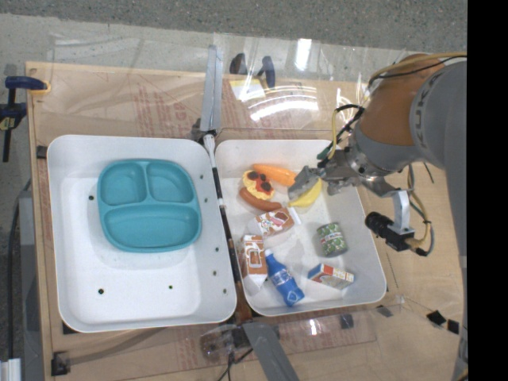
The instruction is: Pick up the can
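A single fixed camera looks down at a slant from above the bench [119, 94], far enough back to take in both white bins [75, 292] side by side, with the arm [413, 109] entering from the picture's right.

Your gripper [305, 182] hangs over the right bin [367, 248], just above the banana [309, 194]. Left of the gripper you have the carrot [274, 173] and the sausage [259, 200]; nearer you than the gripper lies the can [331, 240], with the bottle [282, 279] beyond it to the left. The divided plate [148, 205] sits in the left bin [75, 292], well apart.
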Motion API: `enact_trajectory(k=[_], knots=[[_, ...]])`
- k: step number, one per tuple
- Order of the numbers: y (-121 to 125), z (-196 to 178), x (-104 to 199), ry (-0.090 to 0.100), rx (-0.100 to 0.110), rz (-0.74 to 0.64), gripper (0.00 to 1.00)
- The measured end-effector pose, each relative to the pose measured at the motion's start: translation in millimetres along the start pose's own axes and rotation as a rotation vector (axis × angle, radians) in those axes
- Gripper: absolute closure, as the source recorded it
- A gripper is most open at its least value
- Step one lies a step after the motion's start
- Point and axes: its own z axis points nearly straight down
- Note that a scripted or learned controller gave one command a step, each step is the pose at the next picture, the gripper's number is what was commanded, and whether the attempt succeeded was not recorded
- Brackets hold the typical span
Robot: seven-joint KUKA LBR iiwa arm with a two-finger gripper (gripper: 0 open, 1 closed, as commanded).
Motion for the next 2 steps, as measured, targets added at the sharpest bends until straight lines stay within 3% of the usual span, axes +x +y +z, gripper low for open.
enact_trajectory(k=[1, 2], knots=[[-12, 62, -60, 0.0, 0.001, -0.13, 0.0], [-57, 97, -57, 0.001, 0.001, -0.002, 0.0]])
